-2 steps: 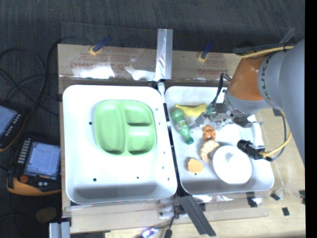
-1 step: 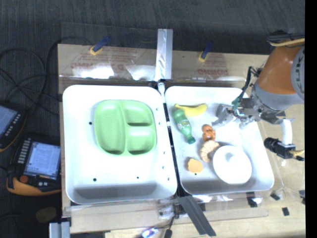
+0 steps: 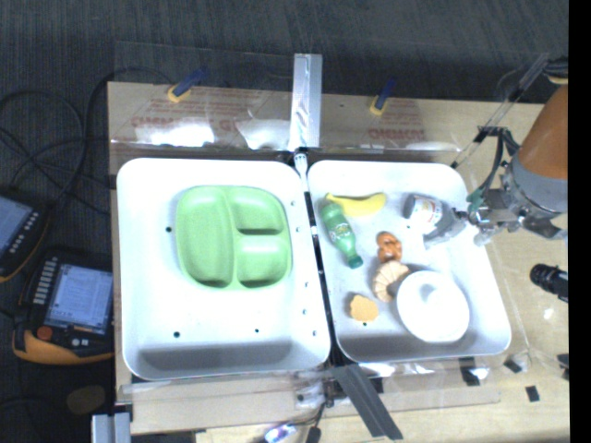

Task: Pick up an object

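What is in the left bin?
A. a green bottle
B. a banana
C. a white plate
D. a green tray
D: the green tray with its compartments lies in the left bin, while the banana, bottle and plate lie in the right bin.

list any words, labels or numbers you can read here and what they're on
None can be read.
Red print on the clear sheet behind the bins: too blurred.
Label on the green bottle: too small.
Label on the can: blurred.
Screen of the handheld controller: too small.
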`<state>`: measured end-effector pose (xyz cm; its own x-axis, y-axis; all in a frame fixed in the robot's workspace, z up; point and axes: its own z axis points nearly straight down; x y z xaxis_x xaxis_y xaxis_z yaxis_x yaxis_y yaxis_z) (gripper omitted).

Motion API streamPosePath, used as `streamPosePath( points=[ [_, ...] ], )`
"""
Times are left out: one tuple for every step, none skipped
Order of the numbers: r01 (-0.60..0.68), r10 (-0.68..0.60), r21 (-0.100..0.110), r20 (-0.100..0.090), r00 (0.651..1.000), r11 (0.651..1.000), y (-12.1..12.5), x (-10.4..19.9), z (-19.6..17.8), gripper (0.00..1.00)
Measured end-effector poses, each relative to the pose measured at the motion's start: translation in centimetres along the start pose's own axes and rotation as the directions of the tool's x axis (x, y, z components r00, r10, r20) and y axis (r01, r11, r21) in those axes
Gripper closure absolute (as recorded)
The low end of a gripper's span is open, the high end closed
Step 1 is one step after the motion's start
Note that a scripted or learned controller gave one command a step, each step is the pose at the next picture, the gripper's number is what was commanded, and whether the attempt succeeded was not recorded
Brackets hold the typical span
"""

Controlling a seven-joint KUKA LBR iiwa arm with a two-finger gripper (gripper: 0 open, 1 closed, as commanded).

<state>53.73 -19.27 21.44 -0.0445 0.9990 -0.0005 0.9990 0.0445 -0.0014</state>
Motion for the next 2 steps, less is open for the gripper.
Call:
streamPosePath(
  points=[
    [0.187,-0.187,0.000,-0.001,0.982,0.982,2.0,4.7,5.9,0.00],
    [0.454,-0.454,-0.011,0.014,0.891,0.891,2.8,6.1,12.2,0.00]
  ],
)
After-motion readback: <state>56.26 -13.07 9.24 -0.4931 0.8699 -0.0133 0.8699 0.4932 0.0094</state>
